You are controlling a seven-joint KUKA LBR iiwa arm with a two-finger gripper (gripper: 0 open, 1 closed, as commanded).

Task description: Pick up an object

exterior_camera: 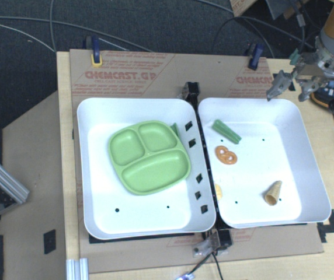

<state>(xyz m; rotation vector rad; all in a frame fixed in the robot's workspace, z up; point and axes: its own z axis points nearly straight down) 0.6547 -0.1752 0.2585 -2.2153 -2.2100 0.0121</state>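
Note:
The right bin holds a green stick-shaped piece, an orange pretzel just below it, and a tan cone near the front right. A small yellow bit peeks out at that bin's left wall. In the left bin lies a green divided plate. My gripper hangs over the far right corner of the right bin, above its back rim and well away from all the objects. Its two fingers are spread open with nothing between them.
A black divider with clips runs between the two bins. Blue clamps hold the cardboard sheet at the back edge. Cables lie on the dark floor behind the bench.

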